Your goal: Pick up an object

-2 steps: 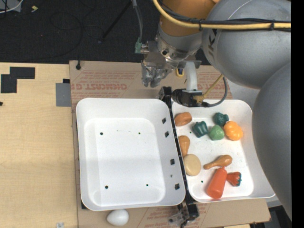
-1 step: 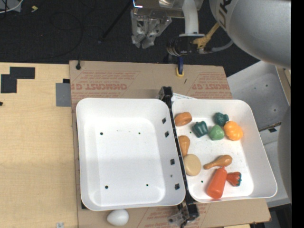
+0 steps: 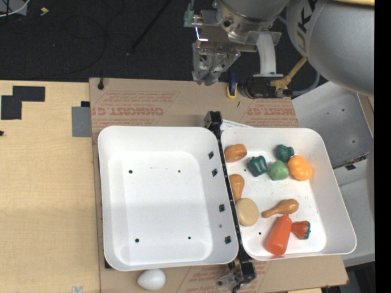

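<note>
Above the bench's far edge: jaws (image 3: 208, 72) hovering, holding nothing (their gap I cannot tell).
Right bin (image 3: 333, 182): toy foods lying scattered, orange carrot (image 3: 278, 235) sitting near its front edge.
Left bin (image 3: 116, 194): sitting alongside.

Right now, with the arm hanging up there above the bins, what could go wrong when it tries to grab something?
The toys in the right bin lie packed together: the orange ball touches a green piece, so the gripper might nudge or catch two at once. The carrot and the drumstick are smooth and rounded and could slip out. The white egg lies outside both bins and may be missed.
</note>
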{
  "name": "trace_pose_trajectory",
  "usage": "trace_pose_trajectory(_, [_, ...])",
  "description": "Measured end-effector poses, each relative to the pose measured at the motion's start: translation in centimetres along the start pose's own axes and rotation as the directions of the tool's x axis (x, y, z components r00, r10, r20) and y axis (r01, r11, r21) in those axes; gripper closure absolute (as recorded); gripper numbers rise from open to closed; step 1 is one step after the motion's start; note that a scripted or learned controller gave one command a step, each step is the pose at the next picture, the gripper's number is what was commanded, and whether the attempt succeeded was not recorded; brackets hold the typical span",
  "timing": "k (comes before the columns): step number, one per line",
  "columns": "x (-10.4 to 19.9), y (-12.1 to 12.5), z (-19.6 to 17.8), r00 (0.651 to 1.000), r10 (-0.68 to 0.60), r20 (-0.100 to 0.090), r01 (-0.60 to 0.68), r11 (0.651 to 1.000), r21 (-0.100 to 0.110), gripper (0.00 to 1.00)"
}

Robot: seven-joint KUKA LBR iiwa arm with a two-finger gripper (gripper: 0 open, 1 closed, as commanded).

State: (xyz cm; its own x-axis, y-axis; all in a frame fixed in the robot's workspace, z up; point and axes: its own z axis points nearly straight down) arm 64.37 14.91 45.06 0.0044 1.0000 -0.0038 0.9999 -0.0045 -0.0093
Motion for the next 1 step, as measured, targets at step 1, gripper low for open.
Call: trace_pose_trajectory(1, [6.62,-0.15,-9.26,1.000,-0.011,-0.007,0.011,1.000,-0.014,1.00])
